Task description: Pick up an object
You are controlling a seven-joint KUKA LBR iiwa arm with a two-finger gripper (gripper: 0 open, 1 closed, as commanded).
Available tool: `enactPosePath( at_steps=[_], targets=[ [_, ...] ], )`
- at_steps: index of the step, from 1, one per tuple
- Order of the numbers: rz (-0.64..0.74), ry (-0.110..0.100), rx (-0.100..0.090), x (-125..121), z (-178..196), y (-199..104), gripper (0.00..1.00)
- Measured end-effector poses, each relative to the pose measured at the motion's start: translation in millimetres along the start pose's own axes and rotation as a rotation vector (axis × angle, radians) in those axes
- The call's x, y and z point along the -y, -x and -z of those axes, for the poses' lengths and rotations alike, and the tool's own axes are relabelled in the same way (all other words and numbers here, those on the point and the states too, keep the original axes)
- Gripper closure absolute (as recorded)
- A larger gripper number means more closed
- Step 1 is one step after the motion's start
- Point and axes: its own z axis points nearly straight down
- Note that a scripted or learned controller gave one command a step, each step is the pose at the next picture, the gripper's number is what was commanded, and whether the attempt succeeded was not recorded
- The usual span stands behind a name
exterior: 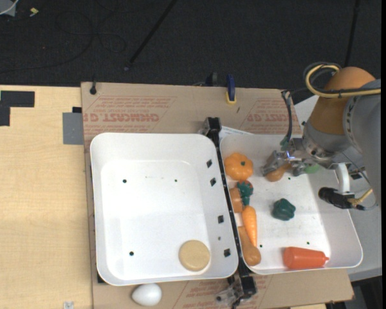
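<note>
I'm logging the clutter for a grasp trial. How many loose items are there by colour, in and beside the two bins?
Orange: 4, pumpkin, carrot, red-orange piece, piece at the gripper
Green: 2
Tan: 1, disc
White: 1, egg
Total: 8

robot lab: bench [32, 172], white bins [116, 172], cables [148, 37]

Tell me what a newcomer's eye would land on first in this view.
The grey arm with its orange band reaching in from the right, its gripper low over the right bin. Next, that bin's bright toys: an orange pumpkin, a carrot along its left wall, a dark green piece. The left bin holds a tan disc.
</note>
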Motion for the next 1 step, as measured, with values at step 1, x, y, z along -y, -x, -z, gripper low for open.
enactPosePath(
  at_steps=[1],
  targets=[
    [-0.001,0.002,0.005,0.4,-0.1,-35.3,0.0]
  ],
)
